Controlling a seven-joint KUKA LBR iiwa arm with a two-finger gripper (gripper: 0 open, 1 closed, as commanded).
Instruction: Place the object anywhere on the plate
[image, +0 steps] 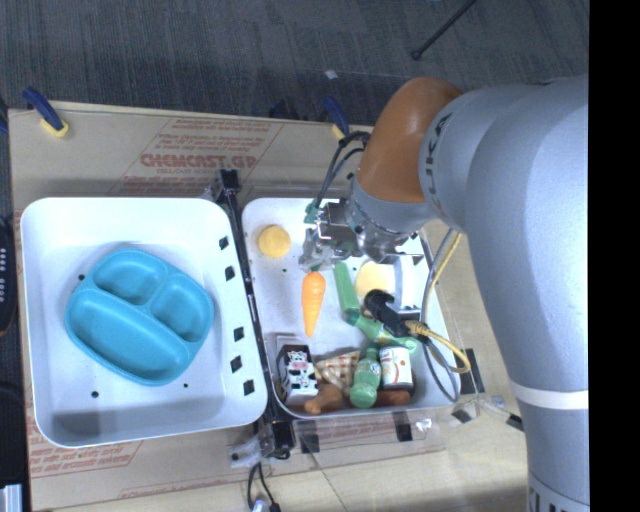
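Under the grey arm (520, 230) my gripper (318, 245), finger state unclear, hangs above the carrot (313, 300): light, rigid, slick; I'd pinch mid-body.

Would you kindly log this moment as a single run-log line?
arm: over right bin | gripper: above carrot, nothing seen held | plate: blue, in left bin, no object on it | task: not done

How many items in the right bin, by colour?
Yellow: 2 (round one, another partly under the gripper)
Orange: 1 (carrot)
Green: 2 (long piece, bottle)
Black-and-white: 1 (carton)
Other, cluttered at the near edge: at least 2
Total: at least 8
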